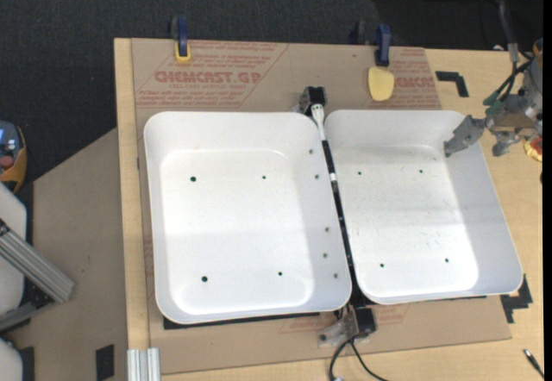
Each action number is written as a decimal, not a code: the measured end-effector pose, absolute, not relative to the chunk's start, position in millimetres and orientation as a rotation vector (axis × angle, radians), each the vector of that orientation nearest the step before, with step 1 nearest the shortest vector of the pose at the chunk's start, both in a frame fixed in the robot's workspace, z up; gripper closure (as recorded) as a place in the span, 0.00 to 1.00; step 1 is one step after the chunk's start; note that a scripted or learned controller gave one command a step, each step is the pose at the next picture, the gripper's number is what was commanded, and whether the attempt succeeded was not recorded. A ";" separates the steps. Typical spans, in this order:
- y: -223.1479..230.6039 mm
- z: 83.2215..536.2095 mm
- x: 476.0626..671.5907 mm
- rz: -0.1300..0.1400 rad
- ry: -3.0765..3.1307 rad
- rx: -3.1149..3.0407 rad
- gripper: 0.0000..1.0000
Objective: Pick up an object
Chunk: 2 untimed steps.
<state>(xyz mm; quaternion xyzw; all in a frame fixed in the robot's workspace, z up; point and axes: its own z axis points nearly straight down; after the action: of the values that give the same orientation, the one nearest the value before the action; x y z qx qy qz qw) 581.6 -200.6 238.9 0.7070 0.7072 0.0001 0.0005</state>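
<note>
Both bins, left (pixel 233 215) and right (pixel 423 224), give you nothing to grasp.
Gripper (pixel 461 136) hovers over right rim; finger state indeterminate; handling cannot be judged.

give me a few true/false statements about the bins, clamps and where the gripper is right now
1. Two white bins lie side by side, the left bin and the right bin. True.
2. The gripper is over the left bin. False: it is at the right bin's upper right corner.
3. Two blue clamps, the left clamp and the right clamp, grip the far edge of the board. True.
4. A yellow object lies inside the right bin. False: it lies on the board, just beyond that bin's far rim.
5. The board is plain green. False: it is brown with red lettering.
</note>
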 end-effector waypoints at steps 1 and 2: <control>-225.0 299.1 608.0 0.005 2.216 2.213 0.00; -225.2 474.1 578.2 0.013 2.206 2.206 0.00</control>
<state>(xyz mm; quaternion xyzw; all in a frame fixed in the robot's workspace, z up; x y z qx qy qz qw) 578.2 -225.2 474.1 0.7070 0.7072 0.0041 0.0109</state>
